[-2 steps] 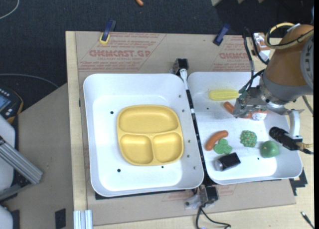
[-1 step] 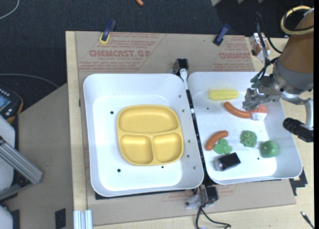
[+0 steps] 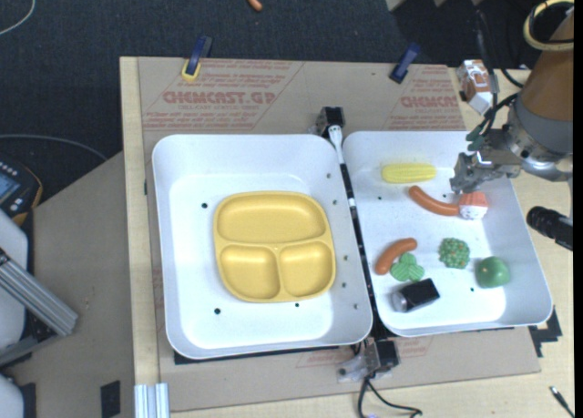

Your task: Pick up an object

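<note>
The grey two-finger gripper (image 3: 471,181) hangs low by the right white bin's (image 3: 519,302) far right edge, over a red-and-white toy (image 3: 472,208). I can't tell its grip. The long orange sausage (image 3: 432,201) lies just left.

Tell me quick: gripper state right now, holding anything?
Gripper: low in the right bin, over the red-and-white toy beside the sausage; open or shut cannot be told, and no object shows between its fingers.

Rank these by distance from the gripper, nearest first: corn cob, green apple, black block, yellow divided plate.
From the gripper:
1. Corn cob, just left of it, right bin.
2. Green apple, toward the bin's front.
3. Black block, front, further left.
4. Yellow divided plate, left bin.
</note>
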`<state>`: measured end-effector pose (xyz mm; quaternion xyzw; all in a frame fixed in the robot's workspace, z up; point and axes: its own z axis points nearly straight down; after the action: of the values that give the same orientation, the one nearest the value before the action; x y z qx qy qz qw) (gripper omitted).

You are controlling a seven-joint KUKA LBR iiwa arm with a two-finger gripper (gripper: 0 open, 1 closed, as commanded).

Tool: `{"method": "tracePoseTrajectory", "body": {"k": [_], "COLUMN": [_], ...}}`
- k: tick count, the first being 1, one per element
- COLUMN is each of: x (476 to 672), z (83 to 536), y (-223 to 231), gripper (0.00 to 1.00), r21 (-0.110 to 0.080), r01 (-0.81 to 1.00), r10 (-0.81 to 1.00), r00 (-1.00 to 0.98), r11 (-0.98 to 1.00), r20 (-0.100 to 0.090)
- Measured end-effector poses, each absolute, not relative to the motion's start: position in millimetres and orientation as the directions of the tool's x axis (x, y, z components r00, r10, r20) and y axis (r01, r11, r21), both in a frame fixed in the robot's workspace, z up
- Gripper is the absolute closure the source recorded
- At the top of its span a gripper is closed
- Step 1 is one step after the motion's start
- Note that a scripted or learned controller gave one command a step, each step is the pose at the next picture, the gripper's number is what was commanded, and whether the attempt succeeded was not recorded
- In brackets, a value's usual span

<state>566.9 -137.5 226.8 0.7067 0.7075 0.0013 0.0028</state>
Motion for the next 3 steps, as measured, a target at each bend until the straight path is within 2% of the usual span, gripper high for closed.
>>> {"method": "tracePoseTrajectory", "body": {"k": [1, 2, 3], "x": [569.5, 590.3, 602.8], "z": [229.7, 219.4, 232.4], "y": [-85.0, -32.0, 22.8], "gripper": [1.0, 1.0, 1.0], "r21": [0.001, 0.003, 0.004], "r01": [1.0, 1.0, 1.0], "r10": [1.0, 1.0, 1.0], "r00": [-0.006, -0.007, -0.007], "r11": [0.006, 0.007, 0.007], "r20": [0.002, 0.001, 0.001]}}
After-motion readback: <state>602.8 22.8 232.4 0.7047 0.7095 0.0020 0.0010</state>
